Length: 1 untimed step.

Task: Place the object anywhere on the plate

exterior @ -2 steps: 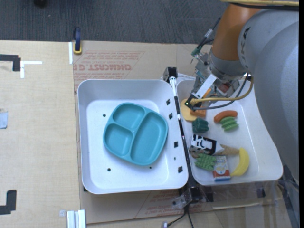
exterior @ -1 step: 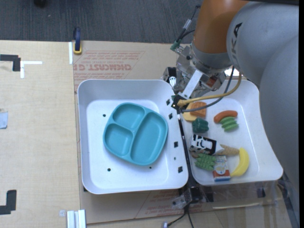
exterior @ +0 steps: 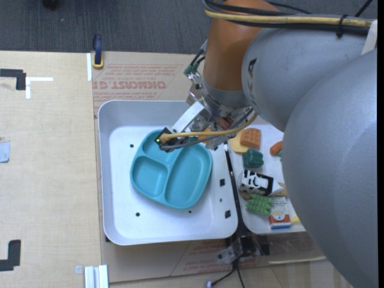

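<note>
Several toys (exterior: 253, 158) (waffle (exterior: 251, 138), cow (exterior: 257, 182)) lie in the right bin (exterior: 249, 218). We judge them light, stiff plastic, best pinched across narrow sides. Which is ours is unclear. The gripper (exterior: 203, 125) hangs over the plate (exterior: 171, 182) — open or closed, we cannot tell.

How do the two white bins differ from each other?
The plate bin holds one blue plate; the toy bin holds several small toys. The plate bin shows almost whole; the toy bin is partly hidden under the arm. Both are white, shallow and side by side.
</note>
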Available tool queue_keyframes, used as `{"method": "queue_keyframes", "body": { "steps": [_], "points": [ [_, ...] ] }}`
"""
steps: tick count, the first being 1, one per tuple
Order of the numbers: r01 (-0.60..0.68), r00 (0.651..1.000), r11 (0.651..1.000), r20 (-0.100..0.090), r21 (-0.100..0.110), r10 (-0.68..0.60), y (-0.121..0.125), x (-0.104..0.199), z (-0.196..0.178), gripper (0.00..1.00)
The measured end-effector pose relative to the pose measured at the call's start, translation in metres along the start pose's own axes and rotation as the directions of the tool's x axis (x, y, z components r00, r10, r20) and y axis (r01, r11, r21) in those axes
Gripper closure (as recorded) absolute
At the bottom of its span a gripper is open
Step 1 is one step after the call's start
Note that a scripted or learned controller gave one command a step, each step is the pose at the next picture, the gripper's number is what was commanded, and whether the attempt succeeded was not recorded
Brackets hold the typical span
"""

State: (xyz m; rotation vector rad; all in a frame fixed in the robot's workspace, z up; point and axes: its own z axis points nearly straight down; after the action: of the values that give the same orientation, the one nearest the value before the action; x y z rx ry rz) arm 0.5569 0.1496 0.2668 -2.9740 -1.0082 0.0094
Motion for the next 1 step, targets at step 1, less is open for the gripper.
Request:
{"method": "queue_keyframes", "body": {
  "steps": [1],
  "points": [
    [0.067,0.998,0.998,0.005,0.000,-0.067,-0.0356,0.0324,0.0446,1.00]
  ]
}}
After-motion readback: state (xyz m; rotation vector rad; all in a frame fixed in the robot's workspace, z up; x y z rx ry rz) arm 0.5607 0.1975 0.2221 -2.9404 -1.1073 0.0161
